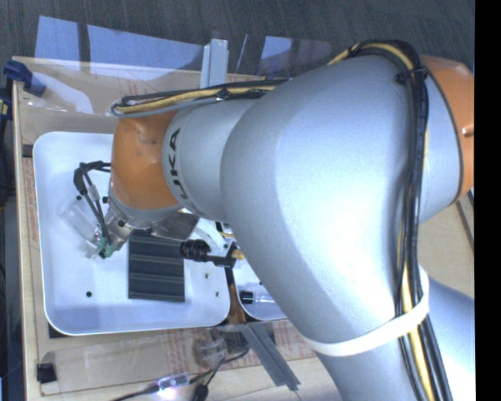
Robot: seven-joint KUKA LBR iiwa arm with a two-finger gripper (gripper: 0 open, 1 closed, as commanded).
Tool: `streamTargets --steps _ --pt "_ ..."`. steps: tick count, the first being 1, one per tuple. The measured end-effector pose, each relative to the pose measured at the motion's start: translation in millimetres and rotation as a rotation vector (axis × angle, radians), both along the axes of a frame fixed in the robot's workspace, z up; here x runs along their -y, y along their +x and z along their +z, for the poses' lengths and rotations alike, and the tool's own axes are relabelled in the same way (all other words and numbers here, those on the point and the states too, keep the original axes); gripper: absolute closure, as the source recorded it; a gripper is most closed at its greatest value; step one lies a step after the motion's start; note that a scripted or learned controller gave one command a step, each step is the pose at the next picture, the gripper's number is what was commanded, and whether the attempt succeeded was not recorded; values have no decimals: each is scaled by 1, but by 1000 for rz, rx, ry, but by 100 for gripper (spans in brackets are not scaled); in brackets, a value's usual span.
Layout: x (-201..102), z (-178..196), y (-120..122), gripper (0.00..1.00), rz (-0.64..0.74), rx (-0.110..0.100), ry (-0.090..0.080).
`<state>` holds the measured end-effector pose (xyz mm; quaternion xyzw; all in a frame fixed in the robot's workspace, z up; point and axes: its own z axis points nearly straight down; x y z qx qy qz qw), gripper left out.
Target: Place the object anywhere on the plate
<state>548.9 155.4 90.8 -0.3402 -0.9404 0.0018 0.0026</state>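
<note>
— Looking at the fingers (pixel 98 239), can you say if they hold anything?

— No, I cannot tell whether they are open or closed. They hang low over the left bin (pixel 50 224), and a small green bit (pixel 104 250) sits right at their tips.

— And the object?

— I judge it to be the dark ribbed block (pixel 156 267), lying flat on the bin floor just right of them, apart from them.

— So how to do this well?

— Shift right, centre over the block, grip across its narrow width, and lift straight up before heading for the plate.

— Anything in the way?

— The black cable (pixel 90 172) loops just behind them, and the arm (pixel 334 190) covers most of the right bin (pixel 263 306), so the wall between the bins needs clearing.
</note>
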Motion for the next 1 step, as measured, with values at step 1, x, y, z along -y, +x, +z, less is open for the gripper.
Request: streamTargets --steps 1 --pt "21 22 20 100 -332 4 0"
